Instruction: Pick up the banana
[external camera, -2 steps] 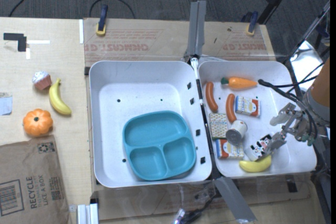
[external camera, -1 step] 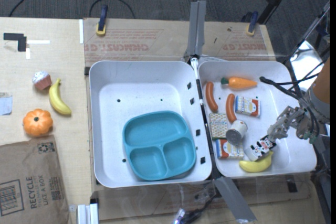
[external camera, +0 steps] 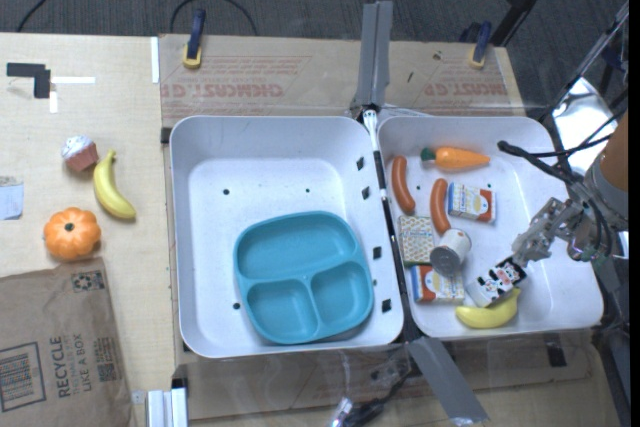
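— Banana (external camera: 488, 314) first: it lies against the right bin's (external camera: 575, 310) near wall, the cow-patterned toy (external camera: 497, 282) touching it from behind.

— And the gripper (external camera: 530, 243)?

— Behind the banana and to its right, low over the bin floor; I judge it's lining up. Open or closed, I cannot tell.

— Obstacles?

— Behind the banana: a small carton (external camera: 437, 287), a tin can (external camera: 452, 247), two sausages (external camera: 440, 205), a carrot (external camera: 457, 157). A second banana (external camera: 111, 187) lies far left of it, outside the bins.
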